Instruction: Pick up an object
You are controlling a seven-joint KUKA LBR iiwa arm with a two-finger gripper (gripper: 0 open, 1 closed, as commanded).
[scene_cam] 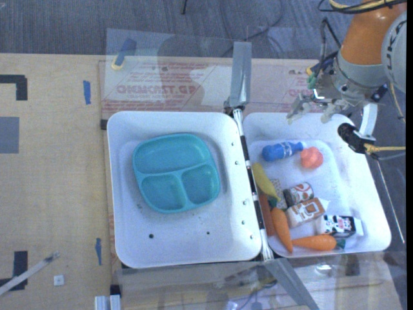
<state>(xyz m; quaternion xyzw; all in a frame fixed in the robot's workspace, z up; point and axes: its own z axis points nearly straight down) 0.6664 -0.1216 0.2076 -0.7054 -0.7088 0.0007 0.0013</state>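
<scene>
The gripper hangs over the far rim of the right bin, its two fingers spread apart with nothing between them and touching none of the objects. Below and nearer the camera in that bin lie a blue bottle and an orange ball, well apart from the fingers, with a banana, two carrots and small cartons closer still. The left bin holds a teal divided plate.
</scene>
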